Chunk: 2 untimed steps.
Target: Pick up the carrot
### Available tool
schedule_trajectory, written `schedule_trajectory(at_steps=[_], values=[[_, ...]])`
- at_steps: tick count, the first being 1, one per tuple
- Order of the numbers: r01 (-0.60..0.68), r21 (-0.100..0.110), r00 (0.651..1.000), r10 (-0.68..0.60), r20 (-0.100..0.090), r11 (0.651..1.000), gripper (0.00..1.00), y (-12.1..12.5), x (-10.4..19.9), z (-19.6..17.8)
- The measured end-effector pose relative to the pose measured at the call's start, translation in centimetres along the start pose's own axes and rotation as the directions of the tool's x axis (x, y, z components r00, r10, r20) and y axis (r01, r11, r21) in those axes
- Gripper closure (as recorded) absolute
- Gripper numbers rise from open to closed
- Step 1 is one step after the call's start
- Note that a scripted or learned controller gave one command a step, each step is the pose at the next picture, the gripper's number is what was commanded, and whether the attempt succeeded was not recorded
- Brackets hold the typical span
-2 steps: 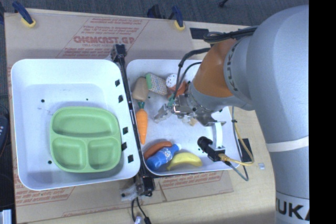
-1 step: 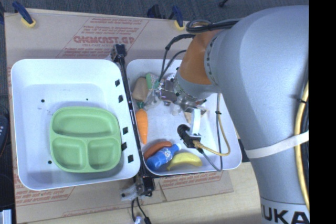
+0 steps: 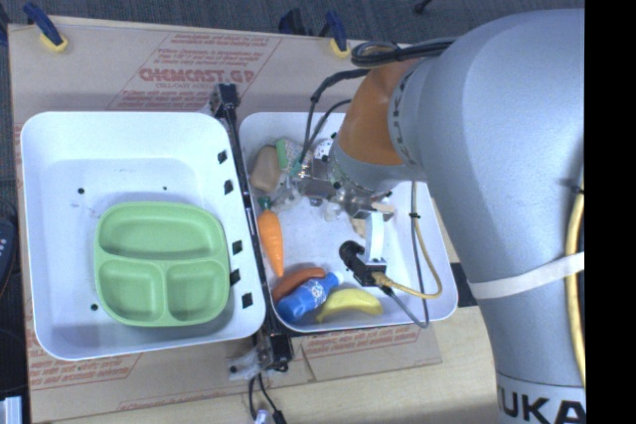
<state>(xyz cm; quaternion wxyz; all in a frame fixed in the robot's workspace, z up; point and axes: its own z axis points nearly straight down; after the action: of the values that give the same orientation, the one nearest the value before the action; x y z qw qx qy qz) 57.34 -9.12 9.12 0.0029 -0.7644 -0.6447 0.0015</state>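
The orange carrot [image 3: 270,241] lies lengthwise against the left wall of the right bin [image 3: 437,285], its green stub pointing to the back. My gripper [image 3: 294,188] hangs low over the bin's back half, just behind and slightly right of the carrot's top end. Nothing is visibly held in it. The grey arm with its orange band covers the bin's right side.
A tan food piece [image 3: 264,169] and a green item [image 3: 283,154] sit behind the carrot. At the bin's front lie a red-orange piece [image 3: 296,277], a blue bottle [image 3: 306,299] and a yellow banana [image 3: 350,303]. The left bin [image 3: 50,154] holds a green divided plate [image 3: 159,263].
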Motion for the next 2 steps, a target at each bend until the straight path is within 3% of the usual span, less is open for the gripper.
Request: schedule_trajectory(at_steps=[1, 2], values=[[-0.205, 0.001, 0.979, 0.205, 0.000, 0.979, 0.00, -4.9, -1.2, 0.0], [-0.280, -0.001, 0.960, 0.280, 0.000, 0.960, 0.00, -9.3, -2.0, 0.1]])
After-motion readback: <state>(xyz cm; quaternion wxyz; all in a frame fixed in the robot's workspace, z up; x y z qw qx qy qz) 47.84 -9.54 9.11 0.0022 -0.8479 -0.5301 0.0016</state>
